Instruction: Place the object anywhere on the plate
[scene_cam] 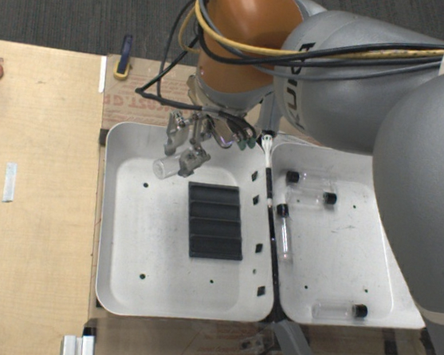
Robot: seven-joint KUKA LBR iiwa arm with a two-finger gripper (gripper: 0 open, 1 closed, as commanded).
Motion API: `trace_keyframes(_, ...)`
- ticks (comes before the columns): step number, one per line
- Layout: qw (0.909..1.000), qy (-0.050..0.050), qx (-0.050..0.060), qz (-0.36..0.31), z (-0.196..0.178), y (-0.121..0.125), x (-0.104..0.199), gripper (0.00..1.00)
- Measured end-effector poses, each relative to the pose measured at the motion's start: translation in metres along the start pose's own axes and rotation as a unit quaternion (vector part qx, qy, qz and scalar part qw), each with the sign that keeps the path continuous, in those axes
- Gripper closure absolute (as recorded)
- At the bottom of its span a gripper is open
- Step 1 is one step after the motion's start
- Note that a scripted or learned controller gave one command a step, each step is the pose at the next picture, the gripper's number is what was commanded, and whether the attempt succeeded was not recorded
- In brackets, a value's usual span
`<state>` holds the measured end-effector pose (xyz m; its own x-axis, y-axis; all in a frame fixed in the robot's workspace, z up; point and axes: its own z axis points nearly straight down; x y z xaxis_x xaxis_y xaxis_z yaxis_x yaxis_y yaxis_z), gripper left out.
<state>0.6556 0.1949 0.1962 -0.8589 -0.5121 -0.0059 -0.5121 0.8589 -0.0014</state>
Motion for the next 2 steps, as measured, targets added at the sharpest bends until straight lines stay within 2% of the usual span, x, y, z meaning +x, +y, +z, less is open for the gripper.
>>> trace_keyframes(1, 0.9989, 0.001, -0.001, -0.047, 0.03, -0.001, 0.001, 1.0)
trace_keyframes(2, 0.9967, 0.001, 0.0, -0.081, 0.059, 0.01, 0.026, 1.0)
